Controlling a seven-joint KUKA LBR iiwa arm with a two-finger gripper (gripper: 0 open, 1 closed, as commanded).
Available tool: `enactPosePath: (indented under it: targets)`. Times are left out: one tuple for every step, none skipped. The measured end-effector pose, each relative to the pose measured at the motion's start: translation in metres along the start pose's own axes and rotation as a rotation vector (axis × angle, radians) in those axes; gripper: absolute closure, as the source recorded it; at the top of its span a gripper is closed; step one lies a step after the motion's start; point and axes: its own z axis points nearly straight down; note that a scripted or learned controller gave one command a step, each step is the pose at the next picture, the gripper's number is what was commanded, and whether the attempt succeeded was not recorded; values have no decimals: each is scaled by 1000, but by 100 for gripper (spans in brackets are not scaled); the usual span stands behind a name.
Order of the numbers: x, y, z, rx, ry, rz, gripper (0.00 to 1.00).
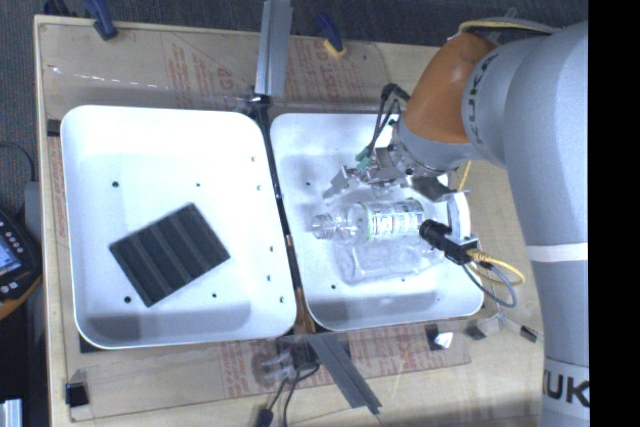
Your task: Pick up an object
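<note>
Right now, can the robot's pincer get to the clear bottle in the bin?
Probably yes. The pincer hangs in the right bin just above the clear bottle, and nothing lies between them.

Tool (352, 177) above clear bottle (370, 222), right bin (300, 155).

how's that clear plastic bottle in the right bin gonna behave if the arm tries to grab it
The clear plastic bottle lies on its side in the right bin, so a nudge would probably roll it. Its smooth, see-through wall looks thin, so it may be slippery and could dent under a squeeze. It appears empty, so likely light.
</note>
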Motion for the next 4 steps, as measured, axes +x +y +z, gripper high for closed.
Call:
enactPosePath:
  targets:
    - [0,0,0,0,0,0,0]
    - [42,-44,27,0,1,-174,0]
    - [24,-83,-3,-37,-14,-123,0]
    - [67,-58,22,-12,-22,-174,0]
